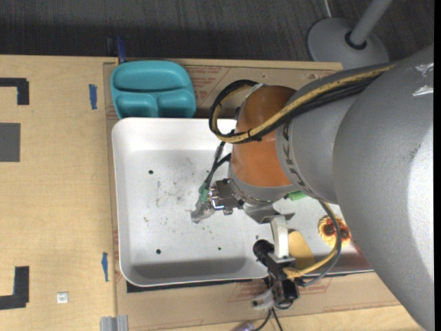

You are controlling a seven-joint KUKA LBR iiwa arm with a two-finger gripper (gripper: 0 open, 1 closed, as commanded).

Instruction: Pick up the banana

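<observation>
Nearest, at the near edge of the bench [55,185], a bundle of black cables with a black connector [265,252] hangs off the arm's wrist, just past the near right corner of the left white bin [138,254]. Just beside that bundle, to its right, a small patch of pale yellow shows: this looks like the banana [298,244], mostly covered by the arm and cables. It seems to lie beyond the left bin's right wall, but which bin carries it cannot be told for sure. A small orange and dark object [335,231] lies near it, further right.

The gripper [204,206] is down inside the left bin, over the scuffed floor a little right of the bin's middle, a green part showing on it. It points toward the bin's left side, away from the banana, which is well apart from it on the other side of the wrist. Nothing shows in its grasp; whether it is spread or pressed together cannot be told.

Above it the orange band [258,143] and the broad grey arm [365,150] slant in from the right, with black and yellow cables looped around the band.

At the bin's far left corner a teal moulded tray [153,92] touches the rim. Beyond the bench, a grey stand base [334,40] rests on dark carpet.
</observation>
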